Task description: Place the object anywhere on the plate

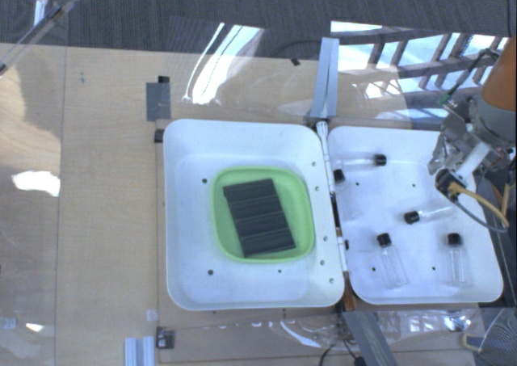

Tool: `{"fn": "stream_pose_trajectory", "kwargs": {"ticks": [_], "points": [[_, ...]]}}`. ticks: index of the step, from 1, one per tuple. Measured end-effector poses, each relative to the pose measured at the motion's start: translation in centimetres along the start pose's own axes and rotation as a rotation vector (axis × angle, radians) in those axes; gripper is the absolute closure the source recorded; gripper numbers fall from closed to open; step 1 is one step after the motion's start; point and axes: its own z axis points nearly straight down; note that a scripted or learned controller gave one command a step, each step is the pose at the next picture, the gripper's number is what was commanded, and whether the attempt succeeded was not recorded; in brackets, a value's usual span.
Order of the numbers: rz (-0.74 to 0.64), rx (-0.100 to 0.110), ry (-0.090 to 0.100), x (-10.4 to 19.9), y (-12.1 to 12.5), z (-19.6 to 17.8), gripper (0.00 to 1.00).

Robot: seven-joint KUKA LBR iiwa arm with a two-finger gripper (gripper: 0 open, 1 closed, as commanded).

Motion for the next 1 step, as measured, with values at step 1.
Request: {"fn": "stream_pose_trajectory", "kwargs": {"ticks": [1], "points": [[-0.083,0.012,-0.004,3.21,-5.44,2.02,1.00]]}}
